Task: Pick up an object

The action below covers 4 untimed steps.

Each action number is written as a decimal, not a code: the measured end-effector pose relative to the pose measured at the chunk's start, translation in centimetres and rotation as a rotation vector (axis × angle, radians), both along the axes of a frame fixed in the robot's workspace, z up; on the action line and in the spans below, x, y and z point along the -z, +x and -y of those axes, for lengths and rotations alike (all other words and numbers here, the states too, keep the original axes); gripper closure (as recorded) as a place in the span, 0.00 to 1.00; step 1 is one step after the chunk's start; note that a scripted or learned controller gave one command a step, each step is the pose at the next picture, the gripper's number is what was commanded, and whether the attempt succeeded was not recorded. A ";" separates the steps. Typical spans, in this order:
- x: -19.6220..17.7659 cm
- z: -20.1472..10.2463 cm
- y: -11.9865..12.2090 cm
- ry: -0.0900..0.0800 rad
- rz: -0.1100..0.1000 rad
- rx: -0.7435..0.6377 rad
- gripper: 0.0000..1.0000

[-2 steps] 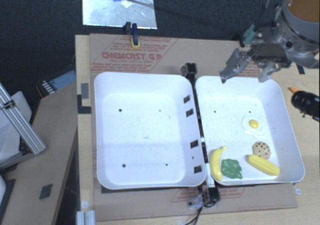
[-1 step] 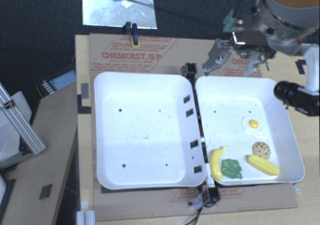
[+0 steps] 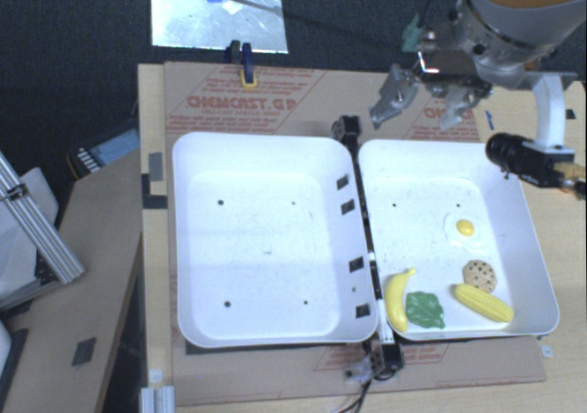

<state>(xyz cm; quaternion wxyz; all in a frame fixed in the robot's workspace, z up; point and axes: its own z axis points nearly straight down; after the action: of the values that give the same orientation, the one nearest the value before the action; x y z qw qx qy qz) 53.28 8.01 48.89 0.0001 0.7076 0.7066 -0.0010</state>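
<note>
**Gripper raised and empty, every item in the right bin yet to be picked**

The gripper (image 3: 424,101) hangs above the far rim of the right bin (image 3: 417,184), its two fingers spread apart with nothing between them. One finger (image 3: 393,101) slants toward the divider between the bins, the other (image 3: 456,108) sits closer to the arm's grey wrist, and both appear well clear of the bin floor.

The candidates for picking all lie in the right bin, gathered toward its near end: a fried egg toy (image 3: 463,228) by itself, a round cookie (image 3: 479,273) just below it, a corn cob (image 3: 483,303) near the front right corner, a banana (image 3: 397,299) lying against the divider side, and a green leafy piece (image 3: 425,310) touching the banana (possibly lettuce or broccoli, too small to tell). The left bin (image 3: 261,159) holds none of them.

As for progress, the task reads as barely started. Nothing is grasped or lifted, and the gripper stands well apart from every object. What remains is essentially everything: choosing a target, travelling toward the near end, descending, closing and lifting.
</note>
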 end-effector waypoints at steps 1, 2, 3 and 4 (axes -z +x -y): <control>3.7 5.6 1.7 -0.001 0.001 0.002 0.00; 2.9 10.0 -4.9 0.001 0.005 0.003 0.00; -5.1 3.8 -4.6 0.004 0.013 -0.012 0.00; 11.3 6.6 -4.7 0.000 -0.013 0.001 0.00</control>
<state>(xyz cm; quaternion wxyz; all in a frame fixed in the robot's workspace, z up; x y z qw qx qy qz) 48.54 1.37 37.55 -0.0043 0.7078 0.7063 -0.0056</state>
